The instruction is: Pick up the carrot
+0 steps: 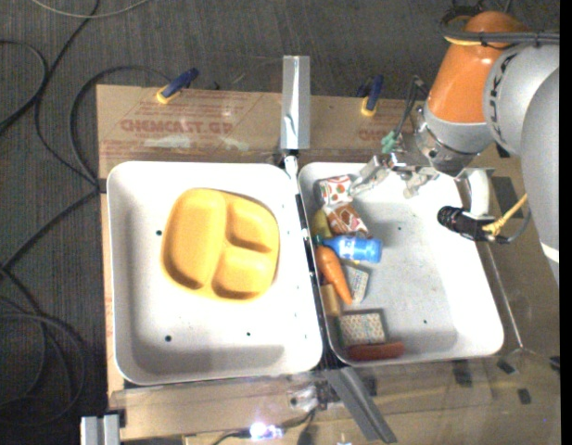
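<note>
The small orange toy carrot (pixel 333 274), tapered and smooth like moulded plastic, lies on the floor of the right-hand shallow white bin (pixel 452 286), hard against that bin's left wall. From the fingers (pixel 393 170) it sits down and to the left in the picture, well apart, on the far side of a row of clutter. The fingers hang over the upper part of the same bin, spread partly open, with nothing between them.

Judging by its look, the carrot should be light and stiff, with a slick rounded skin that could squirt out of a pinch taken near the narrow end. The thicker middle of its body seems the better place to close on, squeezing across its width.

Room is tight. A blue and white plastic bottle (pixel 353 247) lies touching or just beside the carrot's upper end, on the side nearer the fingers. A pale flat packet (pixel 358 282) is just beside its right flank, and the bin wall crowds its left. A red-patterned white carton (pixel 337 191) stands closest to the fingers, near their lower left. Beyond the carrot, farther still from the fingers, are a speckled tan block (pixel 363 325) and a red-brown sausage (pixel 376 349)
</note>
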### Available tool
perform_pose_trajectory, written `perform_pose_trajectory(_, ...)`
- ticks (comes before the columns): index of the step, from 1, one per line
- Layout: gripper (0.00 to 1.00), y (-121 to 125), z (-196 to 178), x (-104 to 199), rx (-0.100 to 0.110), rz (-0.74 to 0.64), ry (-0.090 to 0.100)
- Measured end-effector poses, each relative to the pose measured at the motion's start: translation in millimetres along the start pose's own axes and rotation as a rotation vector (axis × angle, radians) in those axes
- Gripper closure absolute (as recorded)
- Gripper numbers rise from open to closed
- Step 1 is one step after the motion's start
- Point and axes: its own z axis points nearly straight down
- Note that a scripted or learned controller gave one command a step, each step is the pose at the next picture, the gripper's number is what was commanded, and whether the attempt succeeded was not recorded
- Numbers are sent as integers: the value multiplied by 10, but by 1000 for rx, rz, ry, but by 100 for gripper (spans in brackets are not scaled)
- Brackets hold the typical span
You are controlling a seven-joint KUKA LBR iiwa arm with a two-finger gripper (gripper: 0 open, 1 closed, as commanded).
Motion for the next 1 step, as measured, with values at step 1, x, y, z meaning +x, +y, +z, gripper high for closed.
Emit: perform_pose_trajectory(1,0,-431,928,152,-4,-123,-1)
